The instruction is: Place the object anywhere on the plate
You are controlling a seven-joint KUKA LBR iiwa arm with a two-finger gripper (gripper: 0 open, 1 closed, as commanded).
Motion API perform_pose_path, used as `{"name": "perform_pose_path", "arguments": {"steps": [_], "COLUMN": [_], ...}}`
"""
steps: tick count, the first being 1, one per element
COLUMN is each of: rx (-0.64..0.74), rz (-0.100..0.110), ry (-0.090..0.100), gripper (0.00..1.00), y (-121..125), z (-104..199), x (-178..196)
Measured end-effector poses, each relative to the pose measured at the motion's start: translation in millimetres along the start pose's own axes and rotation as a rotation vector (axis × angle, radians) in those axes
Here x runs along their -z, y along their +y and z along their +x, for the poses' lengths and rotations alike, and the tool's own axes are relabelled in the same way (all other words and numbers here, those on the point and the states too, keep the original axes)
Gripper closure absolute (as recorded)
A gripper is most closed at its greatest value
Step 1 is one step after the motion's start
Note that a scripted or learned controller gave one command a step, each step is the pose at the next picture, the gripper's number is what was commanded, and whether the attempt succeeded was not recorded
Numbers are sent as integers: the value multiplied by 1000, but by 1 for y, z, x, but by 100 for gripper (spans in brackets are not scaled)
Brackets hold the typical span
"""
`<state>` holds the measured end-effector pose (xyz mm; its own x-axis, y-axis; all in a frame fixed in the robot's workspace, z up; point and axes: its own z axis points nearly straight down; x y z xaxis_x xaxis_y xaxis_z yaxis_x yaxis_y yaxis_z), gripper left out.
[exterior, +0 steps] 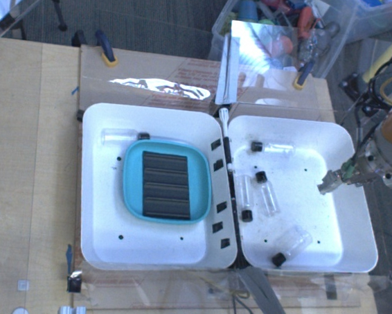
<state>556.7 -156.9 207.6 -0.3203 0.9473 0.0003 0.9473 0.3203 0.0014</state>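
A turquoise square plate (131, 181) with a dark ribbed pad (166, 185) in its middle lies in the left bin (97, 233). Several clear vials with black caps lie in the right bin (354, 239): one at the back (275, 148), two side by side near the divider (257, 193), and one at the front (290, 242). My gripper (330, 182) hangs over the right bin's right side, apart from all the vials, with nothing visible in it.
Another clear vial (119, 137) lies in the left bin just behind the plate. Black clips (220, 206) run along the divider between the bins. A clear box of clutter (286, 23) stands behind the bins, and cables (378, 81) hang at the right.
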Motion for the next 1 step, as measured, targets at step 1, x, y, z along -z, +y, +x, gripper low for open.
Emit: {"name": "perform_pose_path", "arguments": {"steps": [1], "rx": [0], "rz": [0], "ry": [0], "gripper": [0], "y": [0], "z": [0], "x": [0]}}
